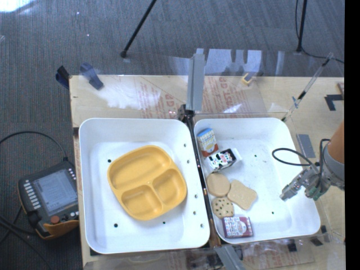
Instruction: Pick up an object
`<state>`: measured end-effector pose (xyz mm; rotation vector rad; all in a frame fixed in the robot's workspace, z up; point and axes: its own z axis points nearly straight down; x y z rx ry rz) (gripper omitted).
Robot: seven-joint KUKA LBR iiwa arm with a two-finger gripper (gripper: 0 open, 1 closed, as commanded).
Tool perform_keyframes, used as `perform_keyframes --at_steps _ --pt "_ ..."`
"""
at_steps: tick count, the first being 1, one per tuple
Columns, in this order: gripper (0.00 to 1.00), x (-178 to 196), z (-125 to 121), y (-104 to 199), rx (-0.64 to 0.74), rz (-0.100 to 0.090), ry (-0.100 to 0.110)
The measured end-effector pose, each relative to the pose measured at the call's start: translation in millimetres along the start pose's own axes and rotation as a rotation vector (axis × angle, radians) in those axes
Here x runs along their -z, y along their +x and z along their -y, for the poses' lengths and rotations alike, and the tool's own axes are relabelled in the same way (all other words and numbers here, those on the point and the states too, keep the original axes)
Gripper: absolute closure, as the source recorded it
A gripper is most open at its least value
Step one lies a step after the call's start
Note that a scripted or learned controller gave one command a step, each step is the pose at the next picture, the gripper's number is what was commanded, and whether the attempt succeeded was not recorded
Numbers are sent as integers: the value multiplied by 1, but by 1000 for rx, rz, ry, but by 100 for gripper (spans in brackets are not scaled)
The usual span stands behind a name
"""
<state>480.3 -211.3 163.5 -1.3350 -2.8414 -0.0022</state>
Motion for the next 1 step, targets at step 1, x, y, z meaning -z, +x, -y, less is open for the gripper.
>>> perform_keyframes --at_steps 1 --pt "100 -32 2 3 124 0 0"
